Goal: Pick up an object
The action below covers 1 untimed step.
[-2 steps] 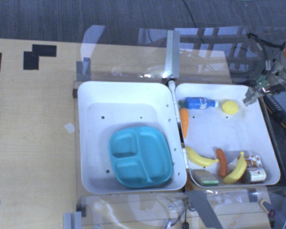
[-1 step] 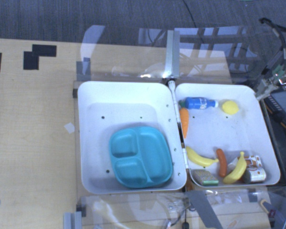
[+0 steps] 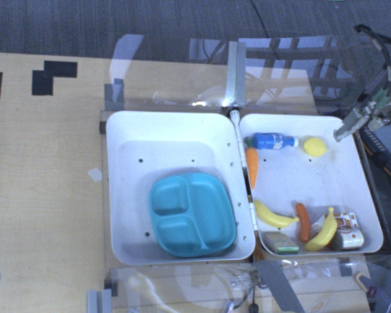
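Observation:
The right bin (image 3: 352, 175) holds the loose objects. A blue bottle (image 3: 272, 141) lies on its side at the back, with a yellow ball (image 3: 315, 147) to its right. An orange carrot (image 3: 251, 166) lies along the left wall. Near the front are a banana (image 3: 274, 215), a red sausage (image 3: 304, 222), a second banana (image 3: 323, 231), a small can (image 3: 347, 232) and a green-topped block (image 3: 281, 242). My gripper (image 3: 343, 132) hangs over the bin's back right corner, just right of the yellow ball and above it, with nothing seen in it.
The left bin (image 3: 130, 175) carries a blue divided plate (image 3: 191, 213) toward its front right. A metal post (image 3: 235, 77) rises behind the wall between the bins. Cables and arm parts crowd the right edge (image 3: 381, 109).

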{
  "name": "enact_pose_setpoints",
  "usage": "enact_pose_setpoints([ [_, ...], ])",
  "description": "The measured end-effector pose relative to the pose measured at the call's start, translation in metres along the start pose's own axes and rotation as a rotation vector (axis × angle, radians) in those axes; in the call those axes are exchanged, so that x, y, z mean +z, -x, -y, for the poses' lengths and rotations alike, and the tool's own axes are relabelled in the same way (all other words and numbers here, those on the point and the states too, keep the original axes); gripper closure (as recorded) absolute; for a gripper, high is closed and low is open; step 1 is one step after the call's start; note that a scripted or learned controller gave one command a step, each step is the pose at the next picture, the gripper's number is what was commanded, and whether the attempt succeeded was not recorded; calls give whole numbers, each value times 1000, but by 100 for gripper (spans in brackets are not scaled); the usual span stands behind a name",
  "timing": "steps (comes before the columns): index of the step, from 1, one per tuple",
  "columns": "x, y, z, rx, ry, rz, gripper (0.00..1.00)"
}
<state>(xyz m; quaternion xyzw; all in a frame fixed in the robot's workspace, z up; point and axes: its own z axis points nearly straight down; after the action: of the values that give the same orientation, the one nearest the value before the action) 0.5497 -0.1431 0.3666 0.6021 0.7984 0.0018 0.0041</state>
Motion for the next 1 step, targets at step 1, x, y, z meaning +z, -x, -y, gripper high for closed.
enact_pose_setpoints([
  [1, -12, 0, -3, -6, 6, 4, 100],
])
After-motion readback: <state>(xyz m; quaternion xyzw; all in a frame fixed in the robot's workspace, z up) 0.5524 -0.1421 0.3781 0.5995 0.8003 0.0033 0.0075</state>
